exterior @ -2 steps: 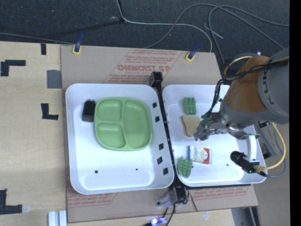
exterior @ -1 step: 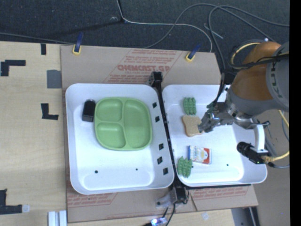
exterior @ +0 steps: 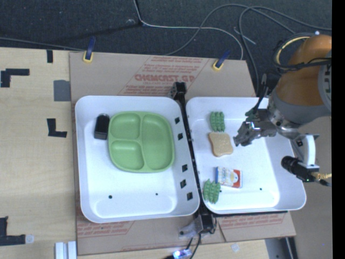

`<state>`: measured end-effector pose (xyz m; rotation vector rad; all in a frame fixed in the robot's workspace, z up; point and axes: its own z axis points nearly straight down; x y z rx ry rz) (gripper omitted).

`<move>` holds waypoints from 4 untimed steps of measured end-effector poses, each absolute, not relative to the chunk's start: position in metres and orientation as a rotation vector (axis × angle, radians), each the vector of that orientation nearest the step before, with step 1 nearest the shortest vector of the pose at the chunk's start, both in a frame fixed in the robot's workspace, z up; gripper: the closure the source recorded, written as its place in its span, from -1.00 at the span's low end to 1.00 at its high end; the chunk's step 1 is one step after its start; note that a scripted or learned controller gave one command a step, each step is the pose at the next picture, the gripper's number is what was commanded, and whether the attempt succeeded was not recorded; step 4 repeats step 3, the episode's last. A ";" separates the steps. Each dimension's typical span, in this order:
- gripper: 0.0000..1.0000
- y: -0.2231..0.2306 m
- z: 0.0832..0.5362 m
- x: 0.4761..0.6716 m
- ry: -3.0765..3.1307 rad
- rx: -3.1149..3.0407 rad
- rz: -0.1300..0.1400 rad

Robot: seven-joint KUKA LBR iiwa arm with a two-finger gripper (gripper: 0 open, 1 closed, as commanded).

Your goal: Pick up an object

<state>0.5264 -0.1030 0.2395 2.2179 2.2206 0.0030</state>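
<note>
You are looking down on a wooden bench [exterior: 32, 161] with a cardboard sheet [exterior: 161, 72] lying under two shallow white bins, and dark carpet with loose cables running along the twelve o'clock edge.

The arm [exterior: 302, 85] is reaching in from three o'clock, and its gripper [exterior: 243, 135] is hovering over the right bin [exterior: 269, 198], just to the three o'clock side of a tan slice of bread [exterior: 220, 143]. Whether the gripper is apart or together I cannot tell at this angle; nothing is showing between its tips. You are most likely watching the approach step, with no grasp made. The bread is the nearest candidate, so the next move is probably calling for a short shift toward nine o'clock, then a descent with the tips straddling the slice.

Counting the right bin: one slice of bread near its centre, two green ridged pieces, one at twelve o'clock [exterior: 217, 121] and one at seven o'clock [exterior: 211, 191], and one small red, white and blue packet [exterior: 229, 177] at six o'clock of the bread. That is making four things.

The left bin [exterior: 91, 198] is holding two: one green divided plate [exterior: 142, 142] in the middle, and one small black block [exterior: 101, 127] touching the plate's nine o'clock rim.
</note>
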 end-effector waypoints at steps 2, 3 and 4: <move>1.00 0.004 0.229 0.567 2.229 2.216 -0.002; 1.00 0.063 0.226 0.584 2.231 2.214 0.000; 1.00 0.063 0.226 0.584 2.231 2.214 0.000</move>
